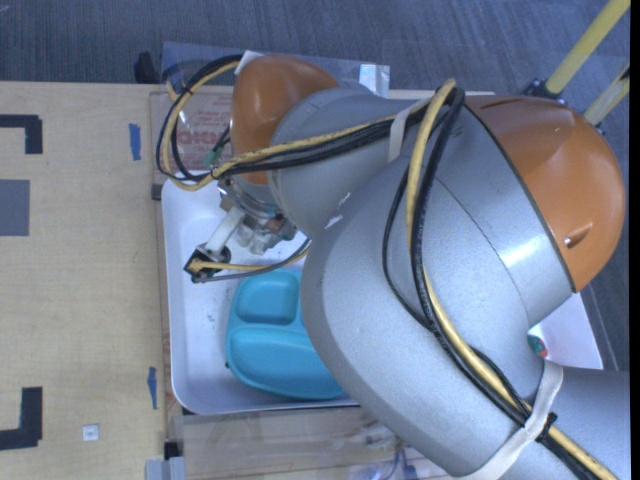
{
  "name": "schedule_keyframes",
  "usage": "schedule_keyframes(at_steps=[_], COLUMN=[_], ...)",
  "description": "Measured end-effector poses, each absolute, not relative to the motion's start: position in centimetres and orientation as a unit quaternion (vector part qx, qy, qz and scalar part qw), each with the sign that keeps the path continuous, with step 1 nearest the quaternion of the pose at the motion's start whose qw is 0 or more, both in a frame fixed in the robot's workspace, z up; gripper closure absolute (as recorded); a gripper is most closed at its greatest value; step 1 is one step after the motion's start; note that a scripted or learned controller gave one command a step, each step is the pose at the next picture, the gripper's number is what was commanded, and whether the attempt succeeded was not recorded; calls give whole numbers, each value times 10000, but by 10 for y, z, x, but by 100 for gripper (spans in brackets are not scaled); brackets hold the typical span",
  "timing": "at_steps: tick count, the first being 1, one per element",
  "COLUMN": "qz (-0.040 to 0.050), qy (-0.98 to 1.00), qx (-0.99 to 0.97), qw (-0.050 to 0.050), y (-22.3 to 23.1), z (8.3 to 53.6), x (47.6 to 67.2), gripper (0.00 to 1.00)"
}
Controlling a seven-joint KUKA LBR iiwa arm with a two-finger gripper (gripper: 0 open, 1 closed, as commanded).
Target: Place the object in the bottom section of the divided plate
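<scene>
Camera view: divided plate (270, 343) long axis upright in frame

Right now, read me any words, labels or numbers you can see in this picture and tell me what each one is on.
Red printing on a clear sheet at the top of the white bin: too blurred to read.
White paper beside the arm shows a small mark: illegible.
Nothing else readable.

A pale wooden bench top (80, 268) carried black corner marks (25, 133) and small blue tape strips (134, 140), with dark carpet (300, 8) beyond it.
</scene>
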State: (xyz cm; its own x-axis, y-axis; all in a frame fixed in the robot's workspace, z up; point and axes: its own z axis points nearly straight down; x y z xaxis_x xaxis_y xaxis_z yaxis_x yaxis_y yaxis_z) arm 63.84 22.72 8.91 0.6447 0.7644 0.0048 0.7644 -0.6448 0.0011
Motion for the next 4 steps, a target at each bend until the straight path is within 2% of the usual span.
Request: schedule_keyframes(at_steps=[1,2,3,4], qz=[-31,-25,3,-7], qy=[-4241,-2798,-1122,-1121], qx=[-9056,-9601,-9937,-9937], qw=[2,8,5,3], y=[229,224,224,224], z=[100,186,151,152], x=[639,654,647,647], gripper=[100,100,100,0])
